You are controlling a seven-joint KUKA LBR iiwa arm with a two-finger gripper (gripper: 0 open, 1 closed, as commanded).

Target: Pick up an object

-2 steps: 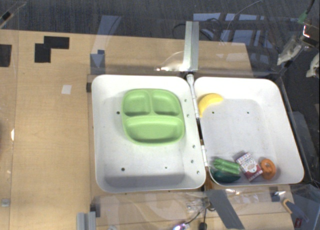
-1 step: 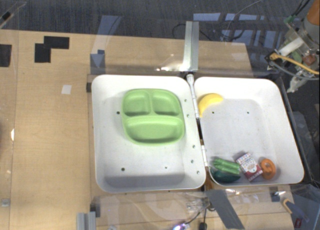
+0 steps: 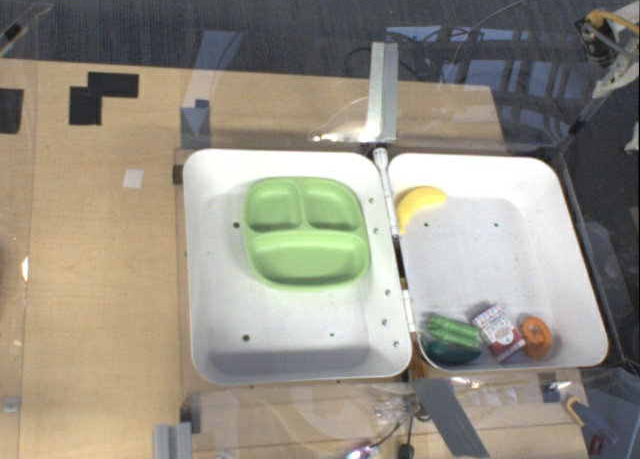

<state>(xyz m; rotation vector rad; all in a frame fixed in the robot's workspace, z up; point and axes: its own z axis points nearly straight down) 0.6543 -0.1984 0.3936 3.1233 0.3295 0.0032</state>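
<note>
White plastic bins are sitting side by side on the pale wooden surface, their inner rims touching along a metal strip. Lying in the left bin is a green divided plate, flat and roughly centred, with two small compartments toward the far side and one long compartment toward the near side. Resting in the right bin are four small things. A yellow banana-like piece is lying against the far left wall, well apart from the others. Clustering in the near corner are a dark green vegetable-like object on the left, a small red-and-white packet just beside it, and an orange round item touching the packet's right side. The claw's state I cannot tell.
</note>
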